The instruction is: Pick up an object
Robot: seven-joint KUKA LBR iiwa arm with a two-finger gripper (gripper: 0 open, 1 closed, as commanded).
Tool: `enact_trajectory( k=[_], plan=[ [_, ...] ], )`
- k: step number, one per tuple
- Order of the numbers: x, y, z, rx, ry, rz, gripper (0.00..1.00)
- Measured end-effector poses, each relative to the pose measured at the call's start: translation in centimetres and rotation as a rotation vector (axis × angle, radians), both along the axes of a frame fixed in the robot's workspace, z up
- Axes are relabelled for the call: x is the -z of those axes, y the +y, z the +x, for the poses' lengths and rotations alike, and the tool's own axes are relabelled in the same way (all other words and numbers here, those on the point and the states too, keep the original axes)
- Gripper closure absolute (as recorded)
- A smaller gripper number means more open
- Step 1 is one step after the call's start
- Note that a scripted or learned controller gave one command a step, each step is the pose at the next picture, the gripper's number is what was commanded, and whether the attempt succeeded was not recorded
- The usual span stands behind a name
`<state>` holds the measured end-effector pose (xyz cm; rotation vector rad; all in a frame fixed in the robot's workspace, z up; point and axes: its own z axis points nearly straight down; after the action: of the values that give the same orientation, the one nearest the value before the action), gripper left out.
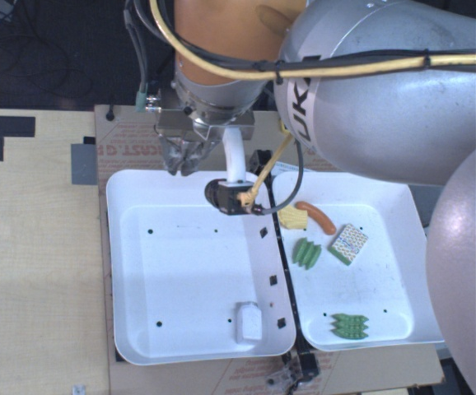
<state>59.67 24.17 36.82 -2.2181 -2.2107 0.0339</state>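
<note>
The gripper (182,156) sits over the far edge of the left bin (180,278), near its far right corner. Whether it is open or closed cannot be told, and nothing shows held in it. A white block (249,321) lies by that bin's near right corner. In the right bin (386,290), a yellow piece (293,217) touches an orange sausage (316,217) near the far left corner. Green pods (307,253) and a patterned block (347,243) lie just nearer, and a green pea cluster (349,327) lies by the near edge. Both bins rest on the counter (40,262).
</note>
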Motion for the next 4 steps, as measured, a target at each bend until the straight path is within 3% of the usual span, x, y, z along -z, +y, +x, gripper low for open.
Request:
enact_trajectory(
  k=[1, 2, 3, 4],
  plan=[
    [-7.4, 0.2, -4.1, -0.006, -0.024, 0.01, 1.0],
    [-12.8, -1.3, -8.3, -0.005, -0.024, 0.01, 1.0],
    [-17.3, 0.2, -12.2, -0.007, -0.023, 0.01, 1.0],
    [-17.9, 0.5, -12.2, -0.014, -0.014, 0.005, 1.0]
  ],
)
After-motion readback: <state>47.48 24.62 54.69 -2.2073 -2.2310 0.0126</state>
